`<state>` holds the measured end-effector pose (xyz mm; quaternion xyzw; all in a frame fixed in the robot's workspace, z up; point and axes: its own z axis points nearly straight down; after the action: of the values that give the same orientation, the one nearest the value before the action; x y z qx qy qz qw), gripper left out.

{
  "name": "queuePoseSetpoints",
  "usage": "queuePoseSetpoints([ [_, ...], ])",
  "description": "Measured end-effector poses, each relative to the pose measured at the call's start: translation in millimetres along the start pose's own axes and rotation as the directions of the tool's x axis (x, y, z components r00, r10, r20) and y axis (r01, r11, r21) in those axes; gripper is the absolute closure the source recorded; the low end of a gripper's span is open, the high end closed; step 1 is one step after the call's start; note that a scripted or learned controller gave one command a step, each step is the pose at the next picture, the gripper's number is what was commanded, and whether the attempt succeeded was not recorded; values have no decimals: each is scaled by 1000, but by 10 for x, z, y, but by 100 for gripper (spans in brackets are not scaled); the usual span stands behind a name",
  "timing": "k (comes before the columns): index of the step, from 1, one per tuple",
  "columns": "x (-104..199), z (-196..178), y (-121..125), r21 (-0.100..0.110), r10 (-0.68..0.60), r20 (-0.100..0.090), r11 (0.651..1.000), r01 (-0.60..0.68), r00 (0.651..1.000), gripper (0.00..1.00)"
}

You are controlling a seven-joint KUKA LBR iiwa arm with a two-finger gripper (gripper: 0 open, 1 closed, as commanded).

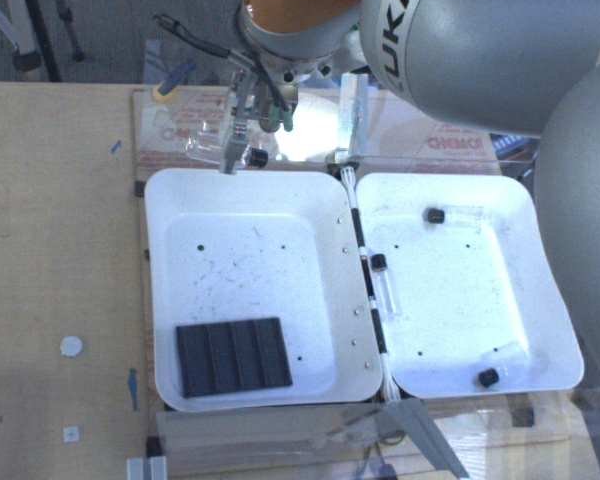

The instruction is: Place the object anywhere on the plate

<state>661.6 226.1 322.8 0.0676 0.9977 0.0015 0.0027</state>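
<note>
Gripper [242,138] above left bin [170,193] far rim; plate [232,355] near corner.

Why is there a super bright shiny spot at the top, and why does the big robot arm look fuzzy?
In the camera view, light glares off the shiny sheet behind the bins, just beside the gripper. The arm sits very close to the camera, so it looks big and soft-edged, while the dark ridged plate in the left bin stays sharp.
</note>
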Motion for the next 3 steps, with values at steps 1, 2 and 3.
queuePoseSetpoints([
  [1, 21, 873, -19, 1, 33, -4, 999, -33, 999, 100],
  [2, 18, 1335, -7, 1, -47, -4, 999, 47, 999, 100],
  [3, 22, 540, 0, -1, -213, 2, 977, 213, 977, 100],
])
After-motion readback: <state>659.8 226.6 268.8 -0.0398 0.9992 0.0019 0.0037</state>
